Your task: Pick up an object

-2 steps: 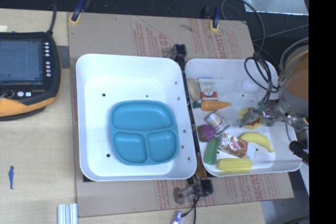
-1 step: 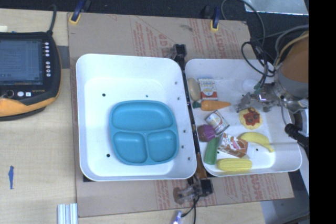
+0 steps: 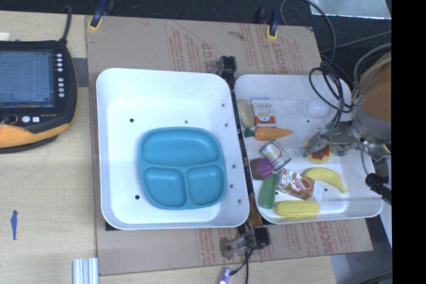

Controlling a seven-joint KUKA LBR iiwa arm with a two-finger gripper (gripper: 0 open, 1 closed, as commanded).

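The right bin (image 3: 359, 209) holds several toy foods: an orange carrot (image 3: 273, 133), a white and red carton (image 3: 263, 110), a small can (image 3: 273, 155), a green cucumber (image 3: 267, 191), a corn cob (image 3: 297, 209), a banana (image 3: 326, 177) and a printed packet (image 3: 295, 184). My gripper (image 3: 324, 142) reaches in from the right, low over the bin's right half. It sits just above a small red and yellow item (image 3: 320, 155). Nothing is visibly lifted.
The left bin (image 3: 113, 96) bears a blue divided plate (image 3: 181, 166). A tablet-like pendant (image 3: 30, 90) lies at the far left on the bench. Black cables (image 3: 329, 86) loop over the right bin's back right corner. A white round item (image 3: 318, 108) rests near them.
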